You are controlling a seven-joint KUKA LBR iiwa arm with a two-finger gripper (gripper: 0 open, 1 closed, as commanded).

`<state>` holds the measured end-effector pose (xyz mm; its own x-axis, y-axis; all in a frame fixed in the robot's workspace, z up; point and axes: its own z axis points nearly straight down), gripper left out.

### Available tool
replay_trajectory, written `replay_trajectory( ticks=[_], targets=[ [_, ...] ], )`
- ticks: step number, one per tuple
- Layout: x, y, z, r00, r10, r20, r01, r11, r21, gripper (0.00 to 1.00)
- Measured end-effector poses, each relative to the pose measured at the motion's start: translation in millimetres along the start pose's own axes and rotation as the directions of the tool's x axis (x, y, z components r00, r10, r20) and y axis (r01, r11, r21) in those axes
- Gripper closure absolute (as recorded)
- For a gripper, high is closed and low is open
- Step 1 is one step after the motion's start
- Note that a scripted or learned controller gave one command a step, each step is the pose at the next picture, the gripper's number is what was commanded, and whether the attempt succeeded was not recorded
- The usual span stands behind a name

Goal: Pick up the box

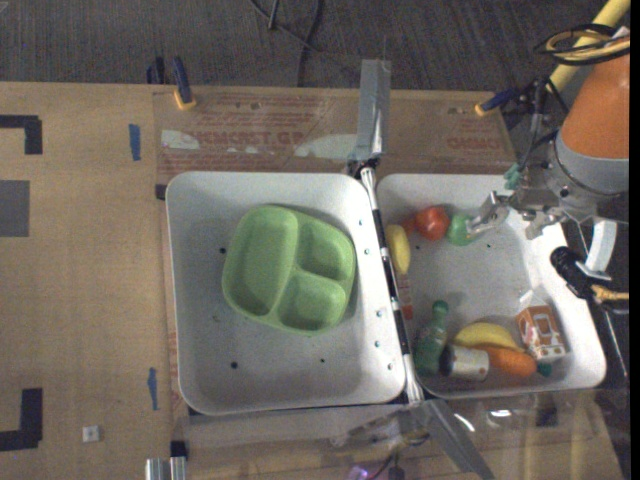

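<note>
While the box (541, 332) lies near the right bin's front corner, the claw (512, 211) hovers apart — grip state unclear.

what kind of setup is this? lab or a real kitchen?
Likely a robot lab bench, not a kitchen: two white bins on a taped cardboard-topped bench, toy food such as a banana beside a small box, and clamps at the edge.

The gripper (508, 211) is hovering over the right bin (500, 268)'s far side, while the box (541, 332) is lying near a carrot (512, 362) and banana (486, 334).
</note>
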<state>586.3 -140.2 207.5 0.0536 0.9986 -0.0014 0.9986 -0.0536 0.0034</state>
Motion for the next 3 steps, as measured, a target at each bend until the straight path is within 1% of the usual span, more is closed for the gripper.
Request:
replay_trajectory(
  ticks=[1,2,3],
  targets=[
    [33.4,-25.3,118.5,0.994,0.111,-0.002,-0.111,0.994,-0.005,0.00],
    [-27.8,-105.3,8.5,0.998,0.069,0.000,-0.069,0.998,0.002,0.00],
    [23.4,-98.9,106.0,1.000,-0.014,0.002,0.014,1.000,-0.017,0.00]
  ],
)
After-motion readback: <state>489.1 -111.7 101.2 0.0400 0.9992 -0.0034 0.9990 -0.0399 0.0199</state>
